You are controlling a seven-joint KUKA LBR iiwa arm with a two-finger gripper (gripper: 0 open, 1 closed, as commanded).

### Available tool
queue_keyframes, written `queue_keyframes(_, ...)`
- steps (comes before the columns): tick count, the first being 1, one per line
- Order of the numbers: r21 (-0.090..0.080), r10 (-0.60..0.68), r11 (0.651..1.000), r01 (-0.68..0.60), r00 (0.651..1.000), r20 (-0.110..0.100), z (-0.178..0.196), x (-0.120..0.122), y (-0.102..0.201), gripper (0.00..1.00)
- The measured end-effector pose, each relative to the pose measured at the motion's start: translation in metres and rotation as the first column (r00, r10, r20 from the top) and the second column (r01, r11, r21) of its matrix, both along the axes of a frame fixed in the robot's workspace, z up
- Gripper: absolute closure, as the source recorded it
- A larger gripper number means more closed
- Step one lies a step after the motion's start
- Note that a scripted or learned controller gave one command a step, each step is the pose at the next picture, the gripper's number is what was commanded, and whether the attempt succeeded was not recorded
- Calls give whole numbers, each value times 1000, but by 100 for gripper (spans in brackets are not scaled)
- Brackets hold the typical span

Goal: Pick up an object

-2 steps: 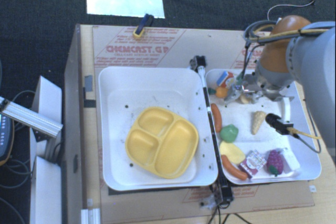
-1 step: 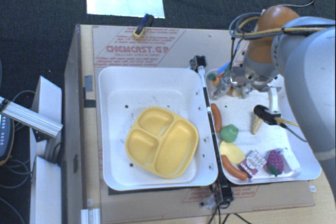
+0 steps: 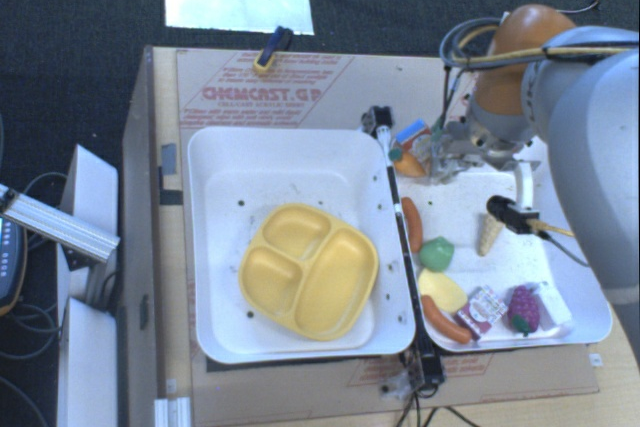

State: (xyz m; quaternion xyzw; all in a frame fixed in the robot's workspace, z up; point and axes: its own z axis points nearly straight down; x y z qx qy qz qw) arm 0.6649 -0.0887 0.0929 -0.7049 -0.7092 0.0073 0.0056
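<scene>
— On the worktop [image 3: 300, 80], left position: what is entered?

— Item 1: left bin [image 3: 225, 215], white, shallow. Contents: one yellow tray [image 3: 310, 270], three compartments, lying flat toward the bin's near right.

— And beside it?

— Item 2: right bin [image 3: 458, 205], white, set edge to edge with the first. Contents, far to near:
blue piece [image 3: 412, 132] and orange piece [image 3: 408, 165], close together at the far left corner;
red sausage [image 3: 412, 223], lengthwise along the left wall;
ice-cream cone [image 3: 489, 235], lying mid-bin;
green piece [image 3: 436, 255], just beside the sausage's near end;
pale yellow piece [image 3: 443, 290], touching the green piece;
second sausage [image 3: 446, 323], slanted at the near wall;
red-and-white packet [image 3: 485, 306], just right of it;
purple grapes [image 3: 522, 307], just right of the packet.

— Gripper?

— Gripper [image 3: 440, 163]: low over the far left corner of the right bin, just beside the orange piece. Whether it is wide, narrow or holding anything cannot be told. Arm [image 3: 590, 105]: grey, orange band above the wrist, entering from the right.
</scene>
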Motion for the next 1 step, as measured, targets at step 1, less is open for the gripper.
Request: queue_keyframes(1, 0, -4, 1000, 4, 1000, 23, 99, -66, -41, 100)
